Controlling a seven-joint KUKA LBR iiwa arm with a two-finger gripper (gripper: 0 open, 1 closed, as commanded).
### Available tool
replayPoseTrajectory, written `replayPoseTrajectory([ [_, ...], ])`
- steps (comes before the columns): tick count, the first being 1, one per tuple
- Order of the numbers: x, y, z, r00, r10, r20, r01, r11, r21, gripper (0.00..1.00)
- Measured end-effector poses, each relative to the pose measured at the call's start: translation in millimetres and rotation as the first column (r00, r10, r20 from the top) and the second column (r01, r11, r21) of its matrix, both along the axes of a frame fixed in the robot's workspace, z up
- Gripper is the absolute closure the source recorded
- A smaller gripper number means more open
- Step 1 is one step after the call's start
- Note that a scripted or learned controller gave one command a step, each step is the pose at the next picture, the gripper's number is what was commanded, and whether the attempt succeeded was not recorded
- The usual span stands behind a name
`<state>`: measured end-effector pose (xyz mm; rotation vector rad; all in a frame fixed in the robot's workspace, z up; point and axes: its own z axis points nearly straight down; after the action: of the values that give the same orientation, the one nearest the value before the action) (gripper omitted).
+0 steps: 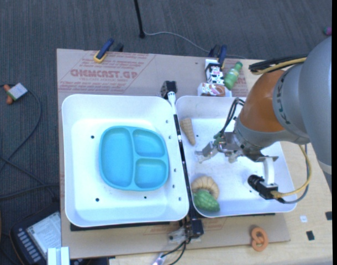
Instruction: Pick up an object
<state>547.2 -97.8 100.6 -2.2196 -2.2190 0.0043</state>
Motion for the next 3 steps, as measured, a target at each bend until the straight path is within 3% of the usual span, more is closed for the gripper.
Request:
replayPoseTrajectory([
  [1, 55.7, -5.8, 16.2, 1.000, 0.001, 0.005, -0.001, 1.000, -0.002, 0.00],
  [2, 50.1, 59.2, 106.5, 1.000, 0.002, 0.006, -0.002, 1.000, 0.000, 0.00],
  [3, -17.5, 70.4, 83.0, 1.000, 0.000, 0.001, 0.000, 1.000, 0.000, 0.00],
])
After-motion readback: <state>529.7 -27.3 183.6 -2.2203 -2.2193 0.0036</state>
